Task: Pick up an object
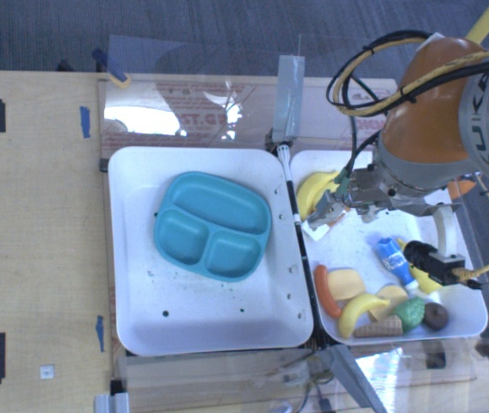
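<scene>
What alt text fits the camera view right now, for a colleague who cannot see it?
The grey-and-orange arm reaches over the right bin, its tool low beside a yellow banana. More toy food lies along that bin's near edge; the left bin holds a blue divided tray.

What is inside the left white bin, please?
Inside the left shallow white bin lies one blue plastic plate with three compartments, right side up. A few small dark specks mark the bin's floor. Whatever is under the plate is covered.
</scene>
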`<control>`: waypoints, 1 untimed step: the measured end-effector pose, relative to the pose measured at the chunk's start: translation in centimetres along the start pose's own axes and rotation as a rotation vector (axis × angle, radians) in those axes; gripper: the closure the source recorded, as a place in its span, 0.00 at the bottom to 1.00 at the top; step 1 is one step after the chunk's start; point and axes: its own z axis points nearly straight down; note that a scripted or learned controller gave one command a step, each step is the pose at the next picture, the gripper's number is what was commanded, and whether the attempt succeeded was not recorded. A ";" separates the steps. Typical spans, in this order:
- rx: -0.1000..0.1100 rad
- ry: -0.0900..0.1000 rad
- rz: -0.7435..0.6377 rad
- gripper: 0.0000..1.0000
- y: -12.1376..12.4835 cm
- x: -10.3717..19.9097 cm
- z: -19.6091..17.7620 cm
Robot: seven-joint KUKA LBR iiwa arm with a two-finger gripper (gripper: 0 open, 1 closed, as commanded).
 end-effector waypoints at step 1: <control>0.007 -0.002 -0.027 0.00 8.0 -5.8 5.9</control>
